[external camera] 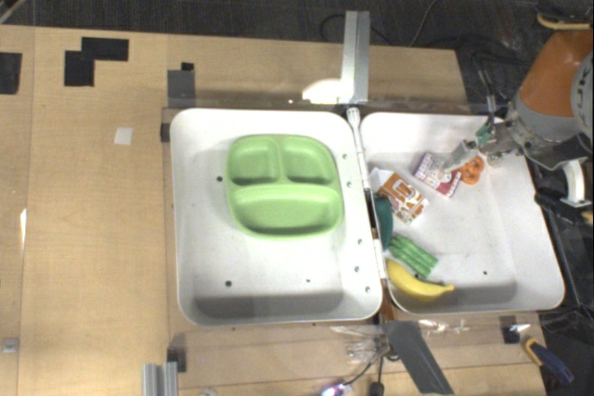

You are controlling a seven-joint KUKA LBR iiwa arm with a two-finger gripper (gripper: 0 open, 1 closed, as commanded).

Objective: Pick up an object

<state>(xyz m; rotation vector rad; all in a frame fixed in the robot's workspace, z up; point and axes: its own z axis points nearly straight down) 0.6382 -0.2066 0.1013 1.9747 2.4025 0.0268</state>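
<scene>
The right bin point(520, 236) holds several objects. A pink and white packet point(434, 172) lies near its back, with a small orange item point(472, 169) just right of it. An orange and white snack box point(402, 197) sits toward the bin's left wall, beside a dark green item point(382, 217). A green vegetable point(412, 255) and a yellow banana point(418, 282) lie at the front left corner. My gripper point(475, 146) hangs low over the back of this bin, right above the orange item and the packet's right end. Nothing is visibly lifted.
The left bin point(200, 227) carries a green divided plate point(282, 184). A metal post point(356, 51) stands behind the ridge between the bins. The arm's orange band point(555, 74) and grey wrist are over the right bin's back right corner. Cables lie behind the bench.
</scene>
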